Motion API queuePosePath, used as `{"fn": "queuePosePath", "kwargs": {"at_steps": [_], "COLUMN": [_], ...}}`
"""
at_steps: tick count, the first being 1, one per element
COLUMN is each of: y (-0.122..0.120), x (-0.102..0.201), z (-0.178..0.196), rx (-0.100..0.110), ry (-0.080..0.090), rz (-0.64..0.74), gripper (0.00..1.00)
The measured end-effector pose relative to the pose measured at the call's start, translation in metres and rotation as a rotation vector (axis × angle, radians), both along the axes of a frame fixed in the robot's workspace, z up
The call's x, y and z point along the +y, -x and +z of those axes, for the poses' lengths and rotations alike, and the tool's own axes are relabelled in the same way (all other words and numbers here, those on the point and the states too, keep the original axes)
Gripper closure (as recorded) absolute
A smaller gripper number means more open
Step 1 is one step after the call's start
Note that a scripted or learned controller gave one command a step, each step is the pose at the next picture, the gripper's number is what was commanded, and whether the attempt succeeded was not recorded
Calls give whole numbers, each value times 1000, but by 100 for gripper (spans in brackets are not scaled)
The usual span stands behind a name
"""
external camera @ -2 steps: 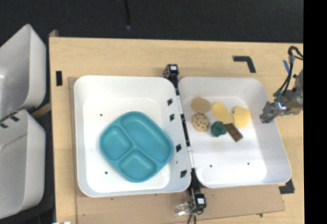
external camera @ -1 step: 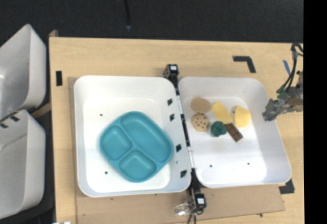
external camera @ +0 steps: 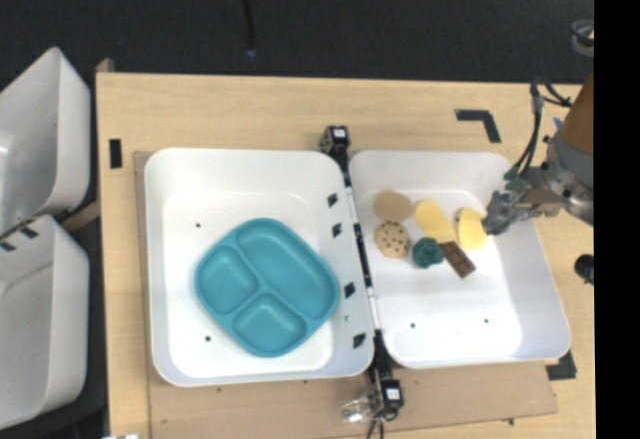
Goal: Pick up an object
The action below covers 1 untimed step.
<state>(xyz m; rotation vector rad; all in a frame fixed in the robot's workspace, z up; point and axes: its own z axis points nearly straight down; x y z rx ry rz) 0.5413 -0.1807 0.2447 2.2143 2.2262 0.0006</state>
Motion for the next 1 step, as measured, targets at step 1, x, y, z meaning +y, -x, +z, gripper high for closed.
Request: {"fn": "queuePosePath", "kwargs": {"at_steps": [1], "y": [-1], "x": [45], "z": [-8], "rx": [0], "ry": [-1], "rz": [0], "gripper": [100]}}
